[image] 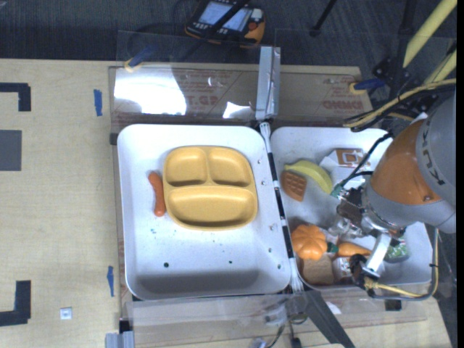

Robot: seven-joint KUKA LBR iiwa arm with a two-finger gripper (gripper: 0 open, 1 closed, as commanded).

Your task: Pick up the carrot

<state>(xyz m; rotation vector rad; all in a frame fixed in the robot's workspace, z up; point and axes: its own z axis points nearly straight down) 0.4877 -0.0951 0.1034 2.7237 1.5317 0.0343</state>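
Arm (406,176) overhead hides part of the carrot (350,249).

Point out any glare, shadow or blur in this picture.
Camera view: harsh white glare washes out the clear panel behind the left bin; the yellow plate is evenly lit and sharp; the arm shades the clutter in the right bin.

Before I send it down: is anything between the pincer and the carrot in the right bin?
Nothing visible. The pincer hangs right over the carrot. An orange pumpkin sits close beside the carrot, toward the other bin, not between them.
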